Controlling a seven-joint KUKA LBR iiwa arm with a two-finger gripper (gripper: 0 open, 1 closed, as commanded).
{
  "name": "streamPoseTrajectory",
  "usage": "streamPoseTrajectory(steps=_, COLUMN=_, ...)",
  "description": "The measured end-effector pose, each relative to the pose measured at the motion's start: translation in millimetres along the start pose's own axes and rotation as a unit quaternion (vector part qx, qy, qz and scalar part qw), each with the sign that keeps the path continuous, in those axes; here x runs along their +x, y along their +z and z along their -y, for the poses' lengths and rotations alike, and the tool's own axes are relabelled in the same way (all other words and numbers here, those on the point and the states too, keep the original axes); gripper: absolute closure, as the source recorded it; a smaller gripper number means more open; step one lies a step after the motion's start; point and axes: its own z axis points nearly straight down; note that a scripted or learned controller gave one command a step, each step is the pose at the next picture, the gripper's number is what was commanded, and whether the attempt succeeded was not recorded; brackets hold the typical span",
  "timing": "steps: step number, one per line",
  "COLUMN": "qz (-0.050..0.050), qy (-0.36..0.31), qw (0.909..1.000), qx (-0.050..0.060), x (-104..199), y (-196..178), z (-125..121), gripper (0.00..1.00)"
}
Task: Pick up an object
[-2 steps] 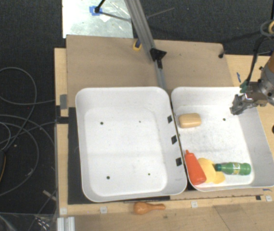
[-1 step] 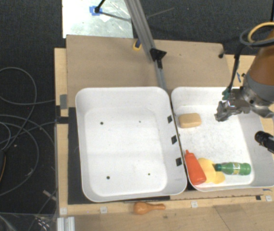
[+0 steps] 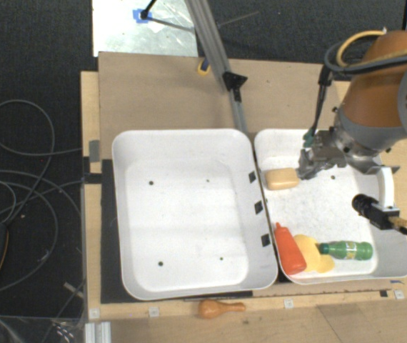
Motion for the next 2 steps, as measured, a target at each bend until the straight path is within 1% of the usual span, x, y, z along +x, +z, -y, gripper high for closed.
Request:
streamPoseTrajectory(steps=1, qz=-0.001, qy=0.000, qw=1.0000, qx=0.001, x=60.0, y=2.2, z=9.9, gripper=1.00)
streamPoseTrajectory(steps=2, qz=-0.001, qy=0.000, qw=1.0000, qx=0.001, x=114.8, y=3.0, z=32.6, gripper=1.00)
